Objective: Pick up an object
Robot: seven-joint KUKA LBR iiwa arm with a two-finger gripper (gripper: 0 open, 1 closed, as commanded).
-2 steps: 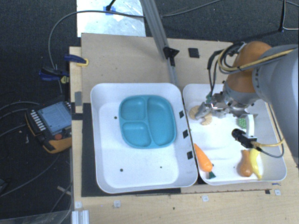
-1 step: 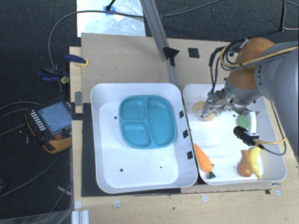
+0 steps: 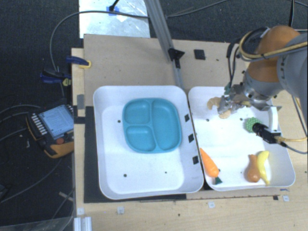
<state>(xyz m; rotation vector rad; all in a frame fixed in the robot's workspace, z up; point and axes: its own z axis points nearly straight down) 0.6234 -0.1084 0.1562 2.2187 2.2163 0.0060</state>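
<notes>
The right bin (image 3: 232, 143) holds several small objects. A tan, lumpy object (image 3: 212, 102) lies at its far left corner. My gripper (image 3: 225, 109) hangs low right beside it, on its right, and partly covers it. A green, knobbly object (image 3: 250, 124) sits to the right of the gripper, next to a black cable plug. An orange carrot (image 3: 209, 162) lies along the bin's near left wall. A yellow banana (image 3: 263, 166) and a brown pear-shaped object (image 3: 252, 170) lie together at the near right corner.
The left bin (image 3: 103, 143) holds a blue divided plate (image 3: 151, 125). A grey pole (image 3: 161, 20) slants across the bench behind the bins. Cables and a handheld controller (image 3: 52, 129) lie off the bench to the left.
</notes>
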